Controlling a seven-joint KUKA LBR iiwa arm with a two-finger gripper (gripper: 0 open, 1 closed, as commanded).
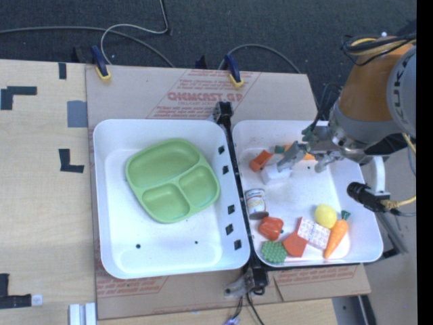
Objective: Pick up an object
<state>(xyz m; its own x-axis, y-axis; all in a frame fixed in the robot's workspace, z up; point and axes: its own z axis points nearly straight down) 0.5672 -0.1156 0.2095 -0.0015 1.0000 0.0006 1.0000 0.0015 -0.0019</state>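
My gripper (pixel 308 158) hangs over the back part of the right bin (pixel 369 249), fingers (pixel 291 157) spread open. A small orange piece (pixel 306 156) shows in the gap between them; I cannot tell whether they touch it. Just left of the gripper lie a red-orange piece (pixel 260 160) and a small white object (pixel 269 175). Nearer the front are a little can (pixel 255 202), a red pepper-like toy (pixel 270 227), a green knobbly piece (pixel 273 252), a red block (pixel 295 244), a checkered wafer (pixel 313 232), a yellow lemon (pixel 325 215) and a carrot (pixel 336 235).
The left bin (pixel 108 181) holds a green divided plate (pixel 172 179). A black divider (pixel 233 181) runs between the two bins. Both bins rest on cardboard (pixel 203 97) clamped at the back. Cables trail behind the bench and beside the arm.
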